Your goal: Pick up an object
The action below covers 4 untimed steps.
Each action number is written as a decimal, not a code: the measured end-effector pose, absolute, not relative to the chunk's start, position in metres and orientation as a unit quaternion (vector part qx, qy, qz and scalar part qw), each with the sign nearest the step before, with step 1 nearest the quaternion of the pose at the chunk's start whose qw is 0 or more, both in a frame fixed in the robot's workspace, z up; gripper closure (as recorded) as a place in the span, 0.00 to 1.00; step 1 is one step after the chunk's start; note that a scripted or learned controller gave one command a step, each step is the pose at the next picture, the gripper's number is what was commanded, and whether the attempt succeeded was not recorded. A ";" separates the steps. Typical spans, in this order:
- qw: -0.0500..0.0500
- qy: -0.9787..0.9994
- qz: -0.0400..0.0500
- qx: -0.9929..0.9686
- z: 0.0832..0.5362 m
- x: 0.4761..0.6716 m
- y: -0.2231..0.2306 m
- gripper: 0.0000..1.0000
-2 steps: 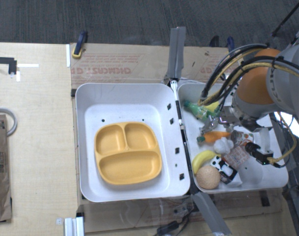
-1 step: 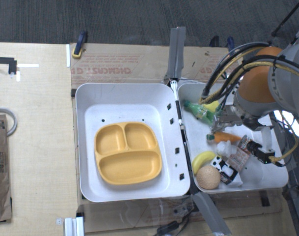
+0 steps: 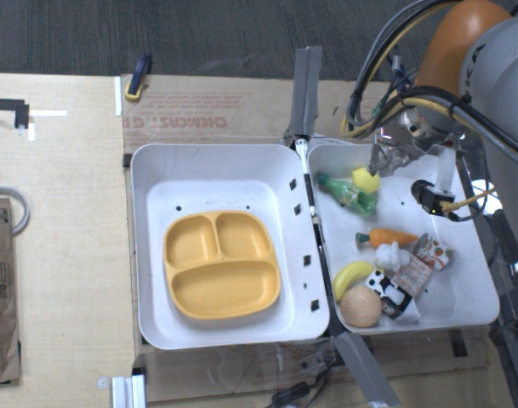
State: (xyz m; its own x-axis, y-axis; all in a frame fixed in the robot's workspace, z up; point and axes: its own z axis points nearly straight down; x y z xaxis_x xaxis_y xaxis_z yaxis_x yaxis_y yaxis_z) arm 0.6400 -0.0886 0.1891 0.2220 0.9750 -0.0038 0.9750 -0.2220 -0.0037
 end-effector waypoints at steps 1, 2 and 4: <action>0.000 -0.624 0.003 -0.782 0.189 0.640 -0.089 0.00; 0.002 -0.703 0.002 -0.711 0.102 0.561 -0.124 0.00; 0.000 -0.570 0.002 -0.821 0.133 0.603 -0.154 1.00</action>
